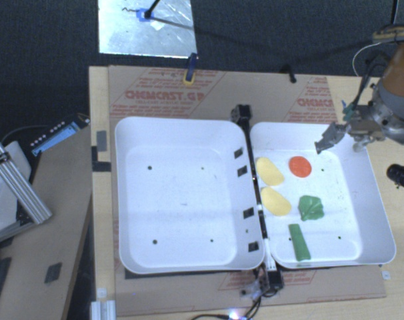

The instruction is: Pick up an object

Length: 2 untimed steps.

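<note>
5 objects in right bin (372,199), gripper (325,142) above its far edge, arm partly cut off, grip unreadable.

The grey arm (395,105) reaches in from the right, orange band above the wrist — its gripper (324,143) juts leftward and slightly down, nothing visible between the fingertips.

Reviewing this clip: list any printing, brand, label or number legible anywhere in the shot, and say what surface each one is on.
"CHEMCAST GP" in red, mirrored, repeated on the brown sheet under the two bins; clearest at the top left, where the last letters are uncertain.
Another red print on the same sheet at the top right: too blurred to read.
Red print along the sheet's front edge: too small to read.
No lettering is legible on the bins, the objects in them or the arm.
</note>
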### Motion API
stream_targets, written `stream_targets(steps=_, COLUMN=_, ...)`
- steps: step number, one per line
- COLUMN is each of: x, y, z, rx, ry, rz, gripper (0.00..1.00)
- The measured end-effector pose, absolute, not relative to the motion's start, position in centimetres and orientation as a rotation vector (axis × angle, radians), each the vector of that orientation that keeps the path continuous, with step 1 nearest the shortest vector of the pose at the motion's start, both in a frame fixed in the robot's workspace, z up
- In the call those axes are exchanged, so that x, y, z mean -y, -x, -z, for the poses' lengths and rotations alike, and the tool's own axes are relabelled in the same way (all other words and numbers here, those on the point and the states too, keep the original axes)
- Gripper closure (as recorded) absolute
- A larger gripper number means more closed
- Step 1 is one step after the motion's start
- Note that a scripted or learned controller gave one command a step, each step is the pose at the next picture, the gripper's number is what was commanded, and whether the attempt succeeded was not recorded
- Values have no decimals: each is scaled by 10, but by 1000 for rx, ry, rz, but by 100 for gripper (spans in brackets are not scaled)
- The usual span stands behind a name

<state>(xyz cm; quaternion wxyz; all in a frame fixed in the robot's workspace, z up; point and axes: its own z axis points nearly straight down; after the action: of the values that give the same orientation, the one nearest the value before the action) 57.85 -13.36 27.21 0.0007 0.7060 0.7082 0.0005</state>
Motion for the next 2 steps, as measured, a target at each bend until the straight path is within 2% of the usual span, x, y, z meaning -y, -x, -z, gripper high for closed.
stream_targets(steps=1, x=24, y=-582, z=-180, rx=-2242, ry=-2211, rz=1, gripper=0)
stream_targets(steps=2, x=31, y=-584, z=-196, rx=-2224, ry=-2216, rz=-4, gripper=100)
